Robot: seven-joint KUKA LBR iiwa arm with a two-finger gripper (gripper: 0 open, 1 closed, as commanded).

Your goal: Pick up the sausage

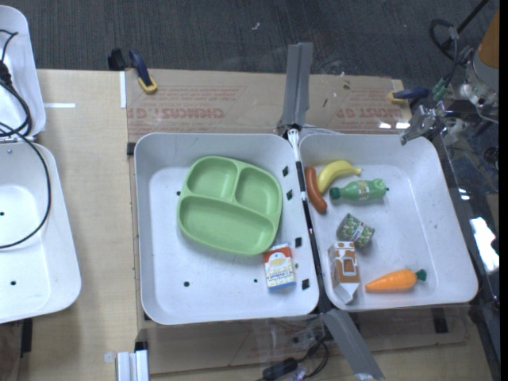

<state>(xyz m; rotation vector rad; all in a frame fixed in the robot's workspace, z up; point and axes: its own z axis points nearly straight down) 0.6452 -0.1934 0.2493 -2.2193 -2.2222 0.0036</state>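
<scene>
Right bin (444, 213) holds sausage (316, 190) beside banana (336, 171).

I see 2 white bins (151, 213), a pale green divided plate (230, 205), red-orange sausage (316, 190), yellow banana (337, 171), green bottle (359, 190), orange carrot (394, 281) with green tip, brown-and-white carton (344, 270), blue-and-red small box (279, 269), dark green patterned can (355, 230)
</scene>
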